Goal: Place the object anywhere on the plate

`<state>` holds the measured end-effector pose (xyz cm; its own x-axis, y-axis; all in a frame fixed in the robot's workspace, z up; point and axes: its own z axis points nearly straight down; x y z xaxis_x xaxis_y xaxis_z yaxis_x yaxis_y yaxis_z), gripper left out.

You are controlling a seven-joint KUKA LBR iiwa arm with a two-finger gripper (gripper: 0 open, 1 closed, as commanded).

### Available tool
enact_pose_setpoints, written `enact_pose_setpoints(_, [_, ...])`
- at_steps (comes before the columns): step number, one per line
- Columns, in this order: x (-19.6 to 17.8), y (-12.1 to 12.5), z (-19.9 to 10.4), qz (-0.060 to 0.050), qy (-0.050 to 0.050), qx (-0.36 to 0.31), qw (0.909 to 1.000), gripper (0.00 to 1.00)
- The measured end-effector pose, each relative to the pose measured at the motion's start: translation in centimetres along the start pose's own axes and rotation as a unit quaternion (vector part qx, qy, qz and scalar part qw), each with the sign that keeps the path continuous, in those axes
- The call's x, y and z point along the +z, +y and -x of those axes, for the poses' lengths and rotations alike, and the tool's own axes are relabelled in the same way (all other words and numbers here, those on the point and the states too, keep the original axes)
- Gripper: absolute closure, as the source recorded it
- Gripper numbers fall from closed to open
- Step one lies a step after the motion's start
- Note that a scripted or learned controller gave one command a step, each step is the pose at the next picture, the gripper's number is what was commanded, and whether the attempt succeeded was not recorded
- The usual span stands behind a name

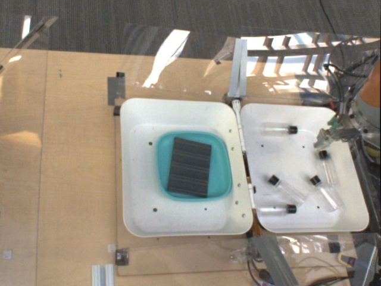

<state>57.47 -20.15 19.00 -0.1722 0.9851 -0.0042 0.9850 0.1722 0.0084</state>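
Note:
A teal plate [221, 173] sits in the middle of the left white bin [137, 219]. A dark grey ribbed rectangular block [190, 167] lies flat on the plate, well inside its rim. My gripper [327, 137] hangs over the right bin's [351, 222] far right edge, near a black-capped vial [324, 157]. It is far from the plate, and nothing shows in its grasp.
Several clear vials with black caps lie scattered in the right bin, such as one at the back [278, 128] and one at the front [275, 208]. A raised divider [244, 159] separates the bins. Cables and a metal frame [297, 46] crowd the far right.

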Motion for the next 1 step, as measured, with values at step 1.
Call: enact_pose_setpoints(1, [-20.67, 3.10, 0.44, 0.003, -0.002, 0.071, 0.9974, 1.00])
